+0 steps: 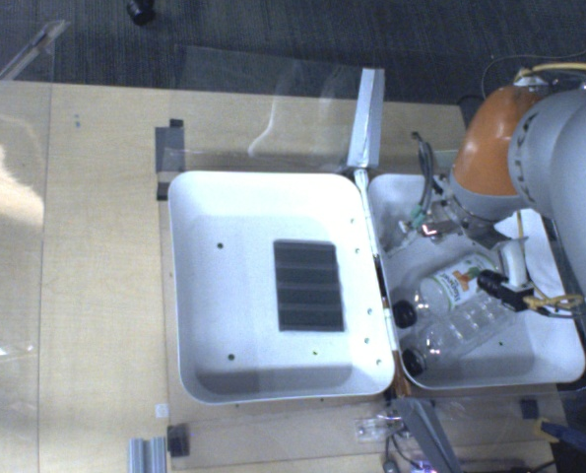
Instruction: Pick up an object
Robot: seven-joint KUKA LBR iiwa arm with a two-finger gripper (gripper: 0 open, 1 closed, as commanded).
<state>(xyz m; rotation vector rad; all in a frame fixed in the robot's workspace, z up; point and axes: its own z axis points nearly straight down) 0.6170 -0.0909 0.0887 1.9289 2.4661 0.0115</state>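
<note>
We see the arm (553, 156) hanging over the right bin (558, 358) because the clear bottles (460, 308) lie there; pincer (432, 227) grip, can't tell.

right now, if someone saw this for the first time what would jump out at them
The big grey arm with its orange band fills the upper right, reaching down over the right bin. In that bin lie two clear plastic bottles with dark caps, one with a label and one nearer the front. The left bin draws the eye with a dark ribbed rectangle lying flat at its middle.
</note>
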